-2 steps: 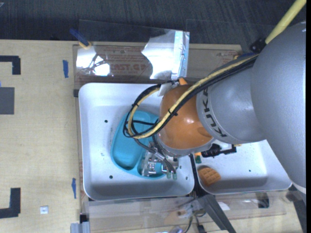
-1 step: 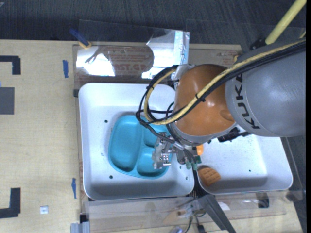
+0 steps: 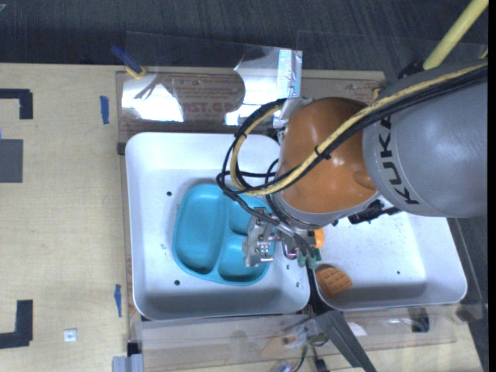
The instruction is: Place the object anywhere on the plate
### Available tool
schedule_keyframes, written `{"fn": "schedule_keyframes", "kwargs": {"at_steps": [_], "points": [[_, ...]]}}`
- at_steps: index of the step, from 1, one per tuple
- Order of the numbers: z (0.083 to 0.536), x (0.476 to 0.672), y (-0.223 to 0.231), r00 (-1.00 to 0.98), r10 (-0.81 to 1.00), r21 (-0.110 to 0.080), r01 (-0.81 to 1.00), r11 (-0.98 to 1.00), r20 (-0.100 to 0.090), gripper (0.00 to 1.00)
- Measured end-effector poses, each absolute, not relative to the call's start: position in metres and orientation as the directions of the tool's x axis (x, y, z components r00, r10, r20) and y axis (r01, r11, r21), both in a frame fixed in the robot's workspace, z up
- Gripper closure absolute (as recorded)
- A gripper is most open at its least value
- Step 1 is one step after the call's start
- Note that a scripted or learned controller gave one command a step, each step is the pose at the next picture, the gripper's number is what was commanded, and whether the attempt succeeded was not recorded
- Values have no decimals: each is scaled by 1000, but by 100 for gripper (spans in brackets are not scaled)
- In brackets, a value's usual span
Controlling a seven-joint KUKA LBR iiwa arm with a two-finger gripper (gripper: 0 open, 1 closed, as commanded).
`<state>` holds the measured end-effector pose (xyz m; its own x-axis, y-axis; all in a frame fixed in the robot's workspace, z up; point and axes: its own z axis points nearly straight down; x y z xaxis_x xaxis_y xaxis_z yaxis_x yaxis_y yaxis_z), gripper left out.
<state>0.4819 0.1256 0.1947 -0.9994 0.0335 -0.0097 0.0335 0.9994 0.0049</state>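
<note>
Light wooden tabletop (image 3: 62, 231) with black corner marks and a few bits of blue tape. Carrying 2 shallow white bins side by side: left bin (image 3: 147, 208) and right bin (image 3: 403, 270), rims touching near the middle. Clear plastic sheet (image 3: 201, 91) lying along the far edge.

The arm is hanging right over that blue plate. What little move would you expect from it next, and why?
Probably a short move back toward the right bin. The gripper hangs over the blue plate's right edge, while the small orange object lies in that bin's near-left corner, apart from it. I can't tell whether anything is held.
</note>
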Motion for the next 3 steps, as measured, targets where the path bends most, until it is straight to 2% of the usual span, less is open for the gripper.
{"fn": "schedule_keyframes", "kwargs": {"at_steps": [1, 2, 3], "points": [[185, 518, 37, -970, -244, -1, -244, 970, -6, 100], [167, 552, 117, -947, -322, 3, -322, 947, -6, 100], [134, 514, 203, -985, -175, 3, -175, 985, 0, 100]]}}
